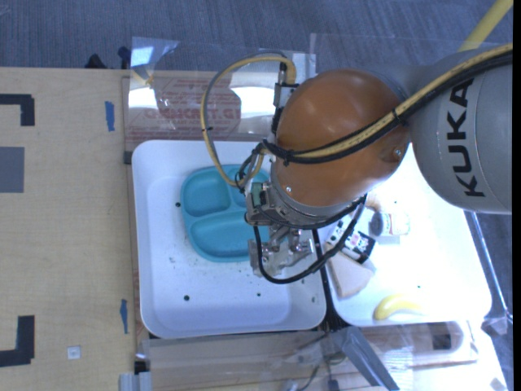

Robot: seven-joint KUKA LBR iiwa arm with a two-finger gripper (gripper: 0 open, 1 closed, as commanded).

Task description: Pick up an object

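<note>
The grey arm [456, 137] enters from the right of the frame, and the black letters "KUKA" read up its side. Its orange band [338, 133] bulges over the middle of the picture, with a yellow cable [213, 104] looping over it and away toward the upper right corner.

Below the band the end effector [281, 255] hangs over the left bin [163, 300], just right of a blue divided tray [213, 212] that lies in the upper middle of that bin. Wiring and metal parts crowd the tip, so whether it is released or clenched cannot be told, and nothing can be seen between its parts.

The right bin [456, 287] sits at the lower right, brightly lit. In it lie a yellow banana-shaped object [396, 306] near the bottom edge, a tan wedge-shaped object [352, 278] beside the divide between the bins, and a small white container [391, 222] higher up whose label is too blurred to read.

Both bins rest on the table [65, 218], a pale wood surface with black corner marks at the left edge and bits of blue tape [110, 114]. A clear plastic sheet [187, 104] with faint, unreadable red print lies above the left bin.
</note>
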